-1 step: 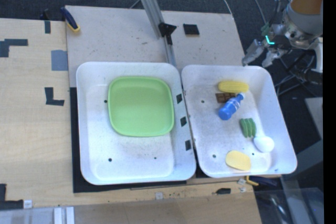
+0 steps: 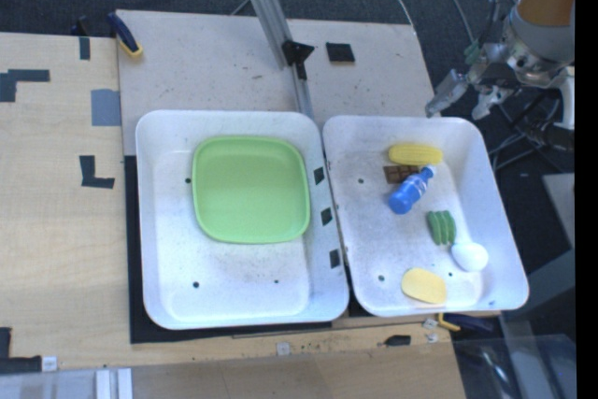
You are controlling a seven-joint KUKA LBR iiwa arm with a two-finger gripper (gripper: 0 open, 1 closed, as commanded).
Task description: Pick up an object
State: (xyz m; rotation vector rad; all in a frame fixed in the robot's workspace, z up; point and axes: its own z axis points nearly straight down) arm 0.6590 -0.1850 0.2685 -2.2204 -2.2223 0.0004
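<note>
Since the tool [image 2: 464, 94] hangs open and empty just beyond the right bin's [image 2: 495, 171] far rim, the corn [image 2: 415, 153] near that rim looks its readiest pick.

Green plate [image 2: 250, 190] in a white bin [image 2: 163, 294]; below the gripper [image 2: 464, 98], yellow corn [image 2: 414, 153], blue bottle [image 2: 410, 191], white egg [image 2: 469, 256].

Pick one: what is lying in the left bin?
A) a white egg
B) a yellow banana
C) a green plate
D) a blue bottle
C: the green plate lies flat in the left bin, while the blue bottle and the other small things lie in the right bin.
</note>
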